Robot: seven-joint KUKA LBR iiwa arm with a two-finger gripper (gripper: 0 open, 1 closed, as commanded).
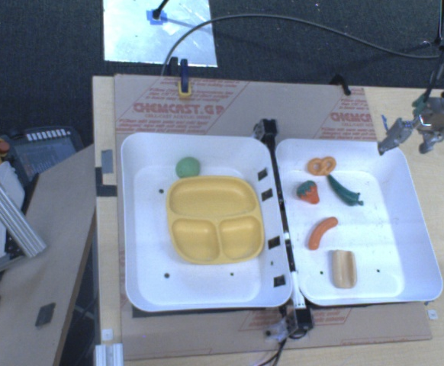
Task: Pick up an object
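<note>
Up at the right edge of the view, the gripper (pixel 407 137) hangs above the far right corner of the right bin (pixel 416 212), just outside its rim. Two grey fingers show spread apart, nothing between them: released, carrying nothing.

Step in hand, by judgement: approach. No object chosen by contact yet; the pick itself is not yet begun.

Candidates, all in the right bin, nearest to farthest from the gripper:
- orange pretzel-shaped piece (pixel 321 165), near the far rim, left of the gripper and lower in frame.
- green pepper-like piece (pixel 345 191), lying at a slant just beside the pretzel.
- small red piece with a green top (pixel 307 191), near the divider between bins.
- orange sausage-shaped piece (pixel 322 232), mid-bin.
- tan bread-like piece (pixel 343 268), near the front rim, well apart from the gripper.

Left bin (pixel 142 227) bears a yellow divided tray (pixel 211 219) and a green round piece (pixel 188 167) touching or just beside the tray's far edge; all well apart from the gripper.

Next move likely calls for travel leftward over the right bin, centring over one piece, then descent with fingers straddling it. The pepper and pretzel lie close together; a descent between them risks nudging both.
</note>
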